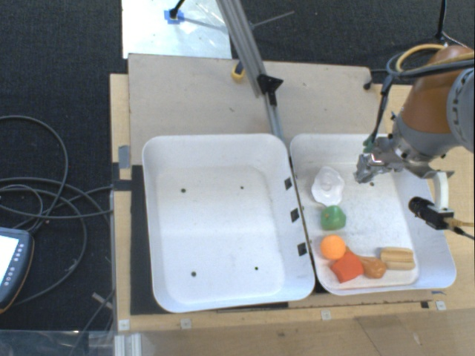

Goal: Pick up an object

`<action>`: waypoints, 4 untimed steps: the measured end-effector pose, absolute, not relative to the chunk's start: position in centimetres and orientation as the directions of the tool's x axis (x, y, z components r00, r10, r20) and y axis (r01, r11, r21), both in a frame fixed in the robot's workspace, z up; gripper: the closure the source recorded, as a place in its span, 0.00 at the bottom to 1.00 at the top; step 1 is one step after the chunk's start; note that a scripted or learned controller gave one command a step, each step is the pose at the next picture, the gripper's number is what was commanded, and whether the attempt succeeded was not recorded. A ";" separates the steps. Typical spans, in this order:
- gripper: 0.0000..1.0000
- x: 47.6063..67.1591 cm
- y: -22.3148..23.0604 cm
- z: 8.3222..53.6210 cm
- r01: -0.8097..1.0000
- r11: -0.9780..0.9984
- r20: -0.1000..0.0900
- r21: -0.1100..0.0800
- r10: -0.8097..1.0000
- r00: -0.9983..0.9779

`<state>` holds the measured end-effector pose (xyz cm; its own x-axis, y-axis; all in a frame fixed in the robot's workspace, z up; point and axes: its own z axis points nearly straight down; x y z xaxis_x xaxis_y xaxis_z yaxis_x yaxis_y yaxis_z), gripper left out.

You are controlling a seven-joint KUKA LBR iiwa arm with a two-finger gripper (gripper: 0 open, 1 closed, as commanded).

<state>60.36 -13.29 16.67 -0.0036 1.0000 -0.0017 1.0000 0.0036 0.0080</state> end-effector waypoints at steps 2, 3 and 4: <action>1.00 60.6 -14.1 28.4 1.000 0.006 -0.002 0.008 1.000 -0.006; 1.00 60.7 -8.6 26.8 1.000 0.010 0.002 0.001 1.000 -0.010; 1.00 59.8 -3.0 27.0 1.000 0.011 0.002 0.000 1.000 -0.011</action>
